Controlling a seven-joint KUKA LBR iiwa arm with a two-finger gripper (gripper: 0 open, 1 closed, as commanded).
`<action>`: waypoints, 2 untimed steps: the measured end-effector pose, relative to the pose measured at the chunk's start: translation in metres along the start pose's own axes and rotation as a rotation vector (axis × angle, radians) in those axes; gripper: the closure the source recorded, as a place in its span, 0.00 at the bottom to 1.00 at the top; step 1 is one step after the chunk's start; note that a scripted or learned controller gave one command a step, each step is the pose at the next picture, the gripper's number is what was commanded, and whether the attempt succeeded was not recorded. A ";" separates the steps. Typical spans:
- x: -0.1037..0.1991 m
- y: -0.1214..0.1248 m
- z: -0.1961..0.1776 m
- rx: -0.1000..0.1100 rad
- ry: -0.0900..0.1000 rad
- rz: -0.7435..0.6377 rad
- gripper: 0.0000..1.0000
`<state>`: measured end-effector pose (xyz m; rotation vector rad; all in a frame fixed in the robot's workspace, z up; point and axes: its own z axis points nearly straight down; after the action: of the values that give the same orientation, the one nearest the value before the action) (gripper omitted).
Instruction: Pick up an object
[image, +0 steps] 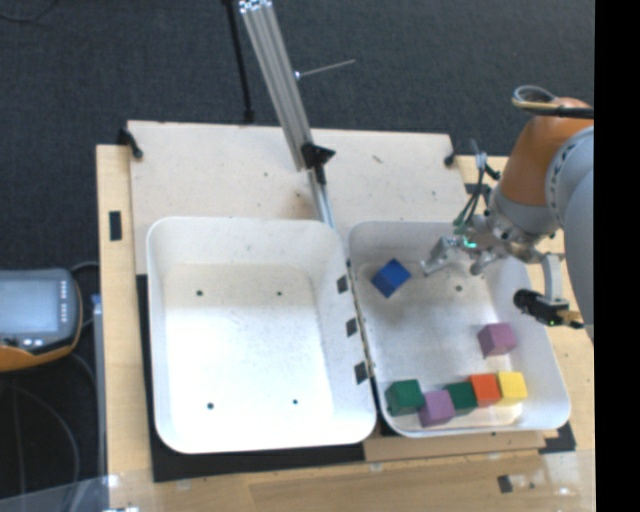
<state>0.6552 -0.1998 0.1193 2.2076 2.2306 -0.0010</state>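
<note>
At the far left edge of the frame a grey handheld control unit (38, 312) with a small screen sits off the bench, its cable trailing down over the dark floor. Right of it the wooden bench (115, 300) carries the left bin (165, 250), a shallow white tray with a speckled floor. From the top centre an aluminium rail (280, 85) slants down to a black bracket (316, 156) and ends near the gap between the two trays. The right bin (368, 245) holds all the blocks. A blue cube (391, 277) lies tilted in its upper left part, well apart from the rest. Along the lower wall runs a row: a dark green cube (404, 396), a purple cube (437, 407) touching it, a second green cube (461, 395), an orange cube (486, 388) and a yellow cube (512, 386), packed side by side. A separate purple block (497, 339) sits alone above the row's right end, near the right wall. The gripper (458, 255) hangs over the upper middle of this bin, to the right of the blue cube and clear of it; whether its jaws are open or closed cannot be told, and nothing is seen between them. The grey arm (555, 195), with its orange band (535, 150), fills the upper right.
</note>
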 end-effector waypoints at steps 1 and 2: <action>0.000 0.000 0.000 0.001 0.001 -0.002 0.00; 0.000 0.000 0.000 0.002 0.001 -0.003 0.00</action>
<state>0.6551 -0.1996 0.1192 2.2052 2.2357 -0.0022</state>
